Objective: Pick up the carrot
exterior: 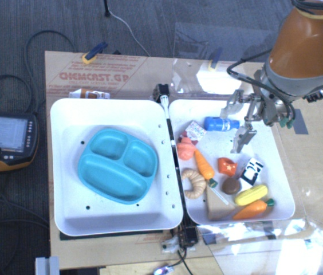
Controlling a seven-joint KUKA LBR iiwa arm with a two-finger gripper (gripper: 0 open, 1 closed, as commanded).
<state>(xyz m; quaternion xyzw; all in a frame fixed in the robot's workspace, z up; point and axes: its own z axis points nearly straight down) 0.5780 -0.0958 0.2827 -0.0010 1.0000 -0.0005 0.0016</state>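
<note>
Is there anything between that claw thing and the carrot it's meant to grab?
Nothing visible blocks it. The gripper hovers over the right bin, up and to the right of the carrot. Bare bin floor lies between them. A pink toy and a croissant crowd the carrot's far side.

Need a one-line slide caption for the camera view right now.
Open gripper hovers over the right bin, up and right of the carrot; blue tray sits in the left bin.

Divided tray [118, 164] in left bin [70, 211], carrot [203, 164] in right bin [284, 193] beside croissant [194, 183], bottle [220, 123] behind
</note>
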